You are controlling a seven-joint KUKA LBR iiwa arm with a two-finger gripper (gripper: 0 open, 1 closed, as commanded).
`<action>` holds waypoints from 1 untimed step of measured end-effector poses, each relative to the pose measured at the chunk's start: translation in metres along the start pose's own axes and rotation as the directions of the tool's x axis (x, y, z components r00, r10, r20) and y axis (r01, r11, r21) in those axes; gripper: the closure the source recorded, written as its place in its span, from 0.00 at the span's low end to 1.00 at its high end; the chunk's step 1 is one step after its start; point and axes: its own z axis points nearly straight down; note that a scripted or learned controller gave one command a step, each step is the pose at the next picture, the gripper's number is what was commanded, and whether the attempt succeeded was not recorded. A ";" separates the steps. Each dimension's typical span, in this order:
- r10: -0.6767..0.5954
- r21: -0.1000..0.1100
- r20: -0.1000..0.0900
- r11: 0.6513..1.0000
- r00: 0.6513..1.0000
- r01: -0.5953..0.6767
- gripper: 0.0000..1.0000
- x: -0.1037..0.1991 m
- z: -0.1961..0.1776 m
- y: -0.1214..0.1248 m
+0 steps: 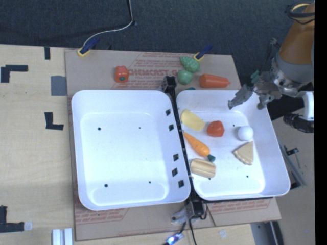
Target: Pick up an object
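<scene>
The hand (249,99) hangs over the right bin's (271,185) far edge, fingers spread, holding nothing. The tomato (215,128) lies nearest, with clear space around it. The arm should centre above it, descend straight, then close evenly.

Open, empty tool (250,99) above right bin (273,152) with toy food

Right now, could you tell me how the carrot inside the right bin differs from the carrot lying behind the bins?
The carrot in the right bin is lighter orange and slimmer; the carrot behind the bins is redder and thicker. The first lies slantwise on the bin's white floor, between a yellow piece and a bread roll; the second lies nearly level on the cardboard, beside green vegetables. Both are toy carrots with tapered tips.
</scene>
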 end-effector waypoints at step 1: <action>-0.004 0.011 -0.004 1.000 1.000 0.004 0.00 0.050 0.130 0.029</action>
